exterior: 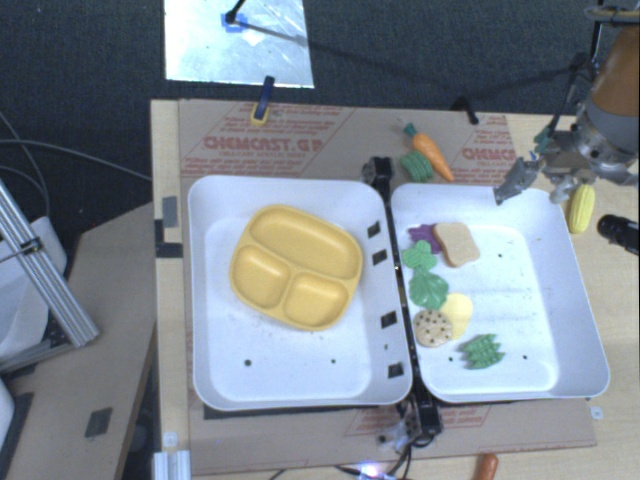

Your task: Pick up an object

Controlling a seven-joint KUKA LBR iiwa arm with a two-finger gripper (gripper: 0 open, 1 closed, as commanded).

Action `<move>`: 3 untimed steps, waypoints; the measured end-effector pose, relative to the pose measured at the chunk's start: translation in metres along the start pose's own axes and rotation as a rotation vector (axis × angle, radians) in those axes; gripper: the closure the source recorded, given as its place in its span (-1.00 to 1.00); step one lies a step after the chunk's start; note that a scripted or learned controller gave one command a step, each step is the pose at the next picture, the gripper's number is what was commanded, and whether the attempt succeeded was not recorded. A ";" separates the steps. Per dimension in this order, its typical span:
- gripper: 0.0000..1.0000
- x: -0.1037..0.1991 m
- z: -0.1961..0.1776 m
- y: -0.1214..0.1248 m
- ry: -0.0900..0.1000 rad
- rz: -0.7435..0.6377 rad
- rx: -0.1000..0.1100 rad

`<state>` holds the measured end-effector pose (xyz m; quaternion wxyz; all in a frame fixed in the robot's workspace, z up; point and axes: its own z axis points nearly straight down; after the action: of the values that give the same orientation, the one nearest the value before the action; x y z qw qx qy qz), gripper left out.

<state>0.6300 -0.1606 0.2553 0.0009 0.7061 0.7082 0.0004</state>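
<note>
My gripper [538,183] hangs over the far right corner of the right bin [560,358], open, with nothing between its fingers. In that bin's left half lie a bread slice [457,243], a purple piece [423,235], two green leaves [424,274], a cookie [432,327], a pale yellow piece [458,312] and a green vegetable [483,351]. A yellow corn cob [580,208] lies just right of the gripper at the bin's rim.
The left bin [215,368] holds a yellow divided plate [296,266]. A toy carrot [432,151] and a green piece [416,166] lie on the cardboard behind the bins. A black clip strip [388,268] joins the two bins.
</note>
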 end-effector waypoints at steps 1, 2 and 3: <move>-1.00 0.048 -0.120 -0.050 0.000 -0.006 -0.012; -1.00 0.102 -0.216 -0.108 0.002 -0.008 -0.012; -1.00 0.160 -0.253 -0.136 0.002 -0.008 -0.006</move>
<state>0.4933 -0.0004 0.5076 0.0021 0.7034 0.7108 0.0033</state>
